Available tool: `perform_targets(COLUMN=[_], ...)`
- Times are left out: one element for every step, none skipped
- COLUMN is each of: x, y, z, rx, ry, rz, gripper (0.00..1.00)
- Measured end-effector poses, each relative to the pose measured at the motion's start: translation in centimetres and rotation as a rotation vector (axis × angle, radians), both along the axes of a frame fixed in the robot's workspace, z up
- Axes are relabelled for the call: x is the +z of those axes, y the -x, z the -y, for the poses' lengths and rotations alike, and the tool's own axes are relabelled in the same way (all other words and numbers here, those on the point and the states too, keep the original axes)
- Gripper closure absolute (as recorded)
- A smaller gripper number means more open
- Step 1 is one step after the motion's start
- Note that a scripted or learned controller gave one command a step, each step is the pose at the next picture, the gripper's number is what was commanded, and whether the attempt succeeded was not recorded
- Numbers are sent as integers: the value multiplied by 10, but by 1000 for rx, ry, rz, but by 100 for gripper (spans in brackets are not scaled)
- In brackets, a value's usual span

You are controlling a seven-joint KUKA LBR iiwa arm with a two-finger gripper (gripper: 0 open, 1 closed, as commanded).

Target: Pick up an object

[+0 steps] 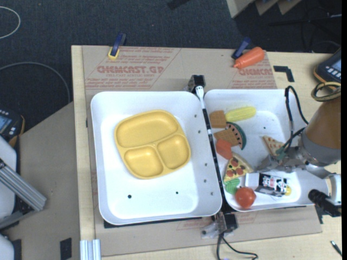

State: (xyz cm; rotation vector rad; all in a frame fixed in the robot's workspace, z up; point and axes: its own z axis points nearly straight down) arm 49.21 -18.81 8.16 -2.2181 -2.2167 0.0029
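The arm reaches into the right bin (pixel 274 99) from the right, and its hand (pixel 277 161) hangs low over the bin's near half, close to the right wall. Whether it is apart or together cannot be told; the wrist and cabling cover that part.

The right bin holds about 7 toy foods. Nearest the hand are a small white carton with black print (pixel 272 183), lying just below and slightly left of it, and a tan wedge (pixel 271 143) just above it. The carton's long axis runs roughly left to right across the bin, tilted a little downward to the right. Further left, along the divider, sit a pizza slice (pixel 235 168), a red tomato (pixel 245 197), a watermelon slice (pixel 235 135), a corn cob (pixel 240 113) and a brown piece (pixel 217 119).

The left bin (pixel 103 145) carries a yellow 3-compartment plate (pixel 152 143), well apart from the hand.

Judging from this layout, the carton looks the likeliest target, needing only a short shift toward the near wall. Nothing is seen held.
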Motion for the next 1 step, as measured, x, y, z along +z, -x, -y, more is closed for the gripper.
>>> perform_targets(x=[13], y=[-1], z=[1], rx=[-1], ry=[3], rz=[7], gripper=[100])
